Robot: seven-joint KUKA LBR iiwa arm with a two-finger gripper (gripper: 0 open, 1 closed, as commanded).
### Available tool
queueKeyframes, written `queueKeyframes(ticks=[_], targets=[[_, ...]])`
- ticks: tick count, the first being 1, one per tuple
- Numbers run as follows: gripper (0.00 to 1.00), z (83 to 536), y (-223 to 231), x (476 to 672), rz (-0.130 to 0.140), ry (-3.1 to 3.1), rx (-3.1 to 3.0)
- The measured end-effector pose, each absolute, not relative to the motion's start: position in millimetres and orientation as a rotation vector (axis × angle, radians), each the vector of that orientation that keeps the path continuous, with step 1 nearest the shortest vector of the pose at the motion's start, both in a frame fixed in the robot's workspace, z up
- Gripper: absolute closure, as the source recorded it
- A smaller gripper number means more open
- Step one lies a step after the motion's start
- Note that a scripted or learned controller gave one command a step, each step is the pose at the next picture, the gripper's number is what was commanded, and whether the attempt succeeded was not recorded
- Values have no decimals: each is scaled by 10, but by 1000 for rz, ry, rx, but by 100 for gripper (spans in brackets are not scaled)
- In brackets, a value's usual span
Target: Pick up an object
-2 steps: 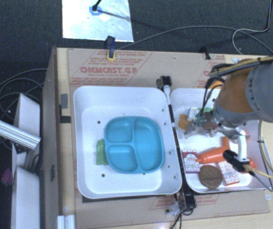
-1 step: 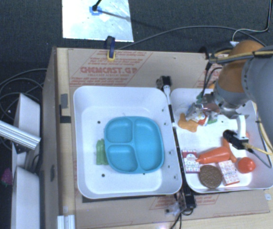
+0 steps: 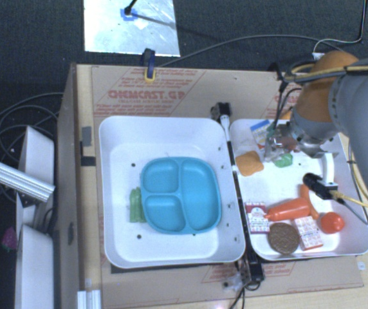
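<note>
1. My pincer (image 3: 275, 145) hangs low over the far end of the right bin (image 3: 358, 240), just above a small green piece (image 3: 283, 160); whether it is open or closed I cannot tell from this slant.
2. The likeliest target is that green piece, lying on the bin floor near a tan, bread-like lump (image 3: 249, 163). Nothing visibly sits in my grip, so I judge the pick not yet made.
3. The other candidates crowd the near end: an orange carrot-shaped toy (image 3: 290, 208), a red-orange ball (image 3: 331, 222), a brown disc (image 3: 284, 237) and two small printed cards (image 3: 256, 217) packed closely, which makes them awkward.
4. The left bin (image 3: 116, 192) holds a blue divided plate (image 3: 180, 195) with a green strip (image 3: 136, 205) at its side, well apart from me.
5. Both bins rest on a cardboard-covered counter (image 3: 171, 92)
</note>
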State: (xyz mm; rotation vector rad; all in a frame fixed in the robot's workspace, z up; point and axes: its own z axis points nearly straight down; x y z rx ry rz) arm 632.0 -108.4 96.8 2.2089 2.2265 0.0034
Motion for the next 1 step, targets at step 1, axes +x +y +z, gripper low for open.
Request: queueKeyframes(ticks=[1], targets=[[100, 842, -1771, 5919, -2, 2222, 2218]])
